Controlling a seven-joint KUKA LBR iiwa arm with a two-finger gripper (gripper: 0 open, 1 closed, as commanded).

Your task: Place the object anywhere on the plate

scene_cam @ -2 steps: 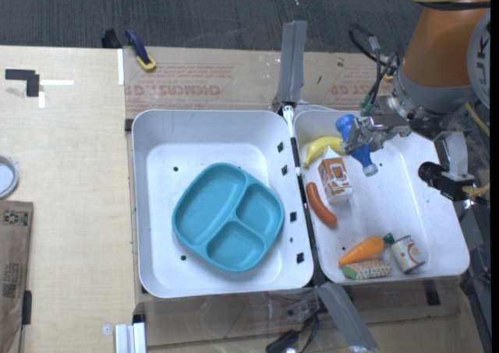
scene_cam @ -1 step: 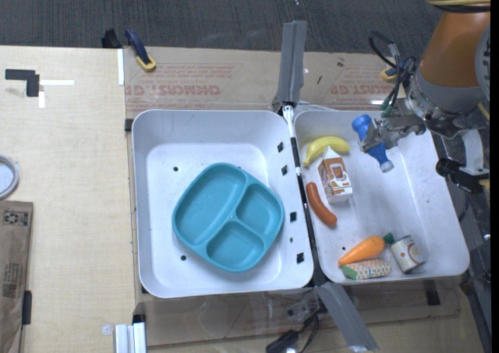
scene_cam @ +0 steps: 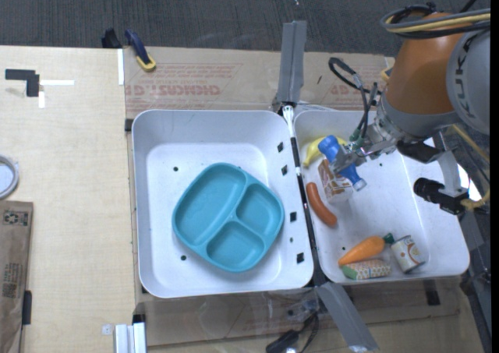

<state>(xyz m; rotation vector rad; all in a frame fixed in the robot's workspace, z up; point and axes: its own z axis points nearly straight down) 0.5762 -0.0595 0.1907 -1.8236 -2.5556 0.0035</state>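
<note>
A blue three-compartment plate (scene_cam: 228,217) lies in the left bin (scene_cam: 156,188). My gripper (scene_cam: 343,163), with blue tips, hangs over the upper left part of the right bin (scene_cam: 437,242). A small brown and white carton (scene_cam: 334,182) sits tilted right under and against the gripper. I cannot make out whether it is gripped or just resting below the tips. The arm's orange band (scene_cam: 425,71) is above and to the right.
In the right bin lie a yellow banana (scene_cam: 312,150) behind the gripper, a red sausage (scene_cam: 321,203) by the left wall, and a carrot (scene_cam: 363,249), a small can (scene_cam: 407,253) and a green-labelled packet (scene_cam: 366,270) near the front. A metal divider (scene_cam: 292,63) separates the bins.
</note>
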